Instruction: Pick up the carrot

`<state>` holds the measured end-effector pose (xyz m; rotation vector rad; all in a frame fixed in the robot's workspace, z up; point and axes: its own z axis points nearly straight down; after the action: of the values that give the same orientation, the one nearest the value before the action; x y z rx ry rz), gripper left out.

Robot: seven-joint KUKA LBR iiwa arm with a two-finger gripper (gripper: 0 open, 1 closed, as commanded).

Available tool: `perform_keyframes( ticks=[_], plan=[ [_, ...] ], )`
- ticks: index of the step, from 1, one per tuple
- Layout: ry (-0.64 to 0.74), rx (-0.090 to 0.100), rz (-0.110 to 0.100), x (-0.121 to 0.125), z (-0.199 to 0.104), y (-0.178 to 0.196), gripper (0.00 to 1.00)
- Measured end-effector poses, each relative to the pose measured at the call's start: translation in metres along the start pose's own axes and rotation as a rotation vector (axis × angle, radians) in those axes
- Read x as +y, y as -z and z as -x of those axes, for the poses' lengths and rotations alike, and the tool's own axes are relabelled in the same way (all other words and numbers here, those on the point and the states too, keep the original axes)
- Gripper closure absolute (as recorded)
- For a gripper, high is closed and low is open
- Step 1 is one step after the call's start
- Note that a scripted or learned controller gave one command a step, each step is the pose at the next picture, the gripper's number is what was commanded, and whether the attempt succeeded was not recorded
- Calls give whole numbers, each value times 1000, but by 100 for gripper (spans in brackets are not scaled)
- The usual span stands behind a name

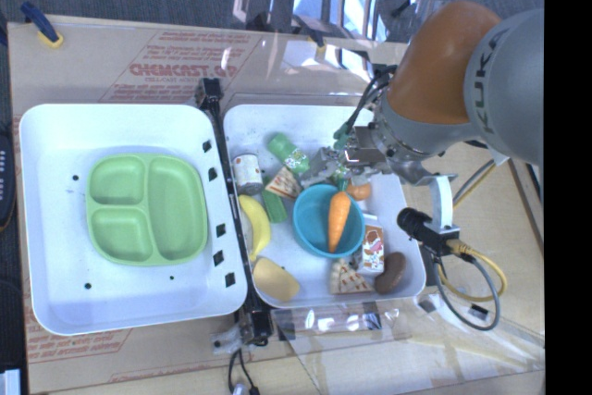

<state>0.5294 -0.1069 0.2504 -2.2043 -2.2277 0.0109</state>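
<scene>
The orange carrot (339,216) lies lengthwise in a blue bowl (312,219) in the middle of the right bin (250,120), its thick end pointing toward the arm. My gripper (348,160) hangs just above that thick end, at the bowl's far rim, below the grey arm with the orange band (442,60). The wrist covers the spot where gripper and carrot meet, so I cannot make out any contact. A small orange piece (360,191) sits right beside the carrot's top.
Around the bowl in the right bin are a banana (256,223), a small can (246,169), a green bottle (288,152), a wedge-shaped toy (282,184), a yellowish lump (276,278), a juice carton (373,248) and a brown item (393,269). The left bin holds a green divided plate (148,208).
</scene>
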Motion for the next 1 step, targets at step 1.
perform_keyframes(
  ticks=[1],
  plan=[
    [287,0,-2,15,91,-79,0]
  ],
)
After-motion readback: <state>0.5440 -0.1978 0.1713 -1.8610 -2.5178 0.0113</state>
